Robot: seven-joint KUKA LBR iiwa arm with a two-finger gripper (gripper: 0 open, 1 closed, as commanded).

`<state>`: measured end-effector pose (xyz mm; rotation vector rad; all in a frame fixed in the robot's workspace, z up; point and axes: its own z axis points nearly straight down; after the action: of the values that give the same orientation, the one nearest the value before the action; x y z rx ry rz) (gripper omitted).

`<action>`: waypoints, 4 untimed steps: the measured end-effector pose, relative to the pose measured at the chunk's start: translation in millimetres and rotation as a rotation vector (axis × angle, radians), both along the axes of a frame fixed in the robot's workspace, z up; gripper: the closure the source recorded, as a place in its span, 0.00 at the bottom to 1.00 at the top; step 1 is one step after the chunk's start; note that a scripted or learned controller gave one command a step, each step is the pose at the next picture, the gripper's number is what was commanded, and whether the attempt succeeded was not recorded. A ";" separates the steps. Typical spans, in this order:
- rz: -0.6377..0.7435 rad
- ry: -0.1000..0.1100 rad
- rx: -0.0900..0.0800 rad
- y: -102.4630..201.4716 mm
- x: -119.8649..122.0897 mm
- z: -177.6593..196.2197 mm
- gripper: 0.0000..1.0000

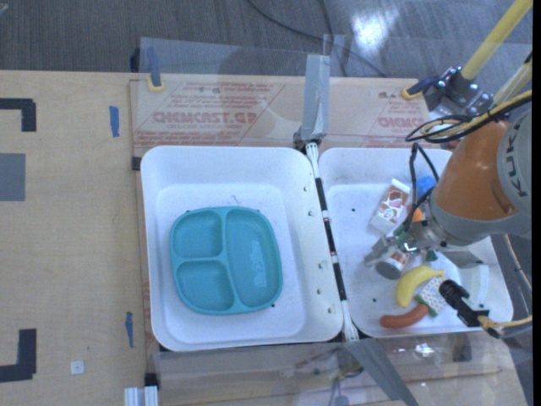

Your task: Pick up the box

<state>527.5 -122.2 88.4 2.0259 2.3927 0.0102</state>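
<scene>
Reaching arm (473,184) above right bin (355,176)

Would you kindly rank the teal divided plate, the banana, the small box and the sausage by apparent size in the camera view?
1. Teal divided plate
2. Banana, sausage and small box: look alike, unranked.

I see the small white cardboard box with red and green print (390,209) lying flat and slightly tilted on the right bin's floor, near its upper middle.
</scene>
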 end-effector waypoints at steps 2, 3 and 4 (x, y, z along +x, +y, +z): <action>0.195 0.002 -0.002 -4.5 15.1 -0.1 0.00; 0.189 -0.005 -0.003 -7.1 16.8 11.4 1.00; 0.299 -0.004 -0.005 -10.8 -44.2 1.2 1.00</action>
<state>483.4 -132.9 89.6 1.6442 2.6630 0.0104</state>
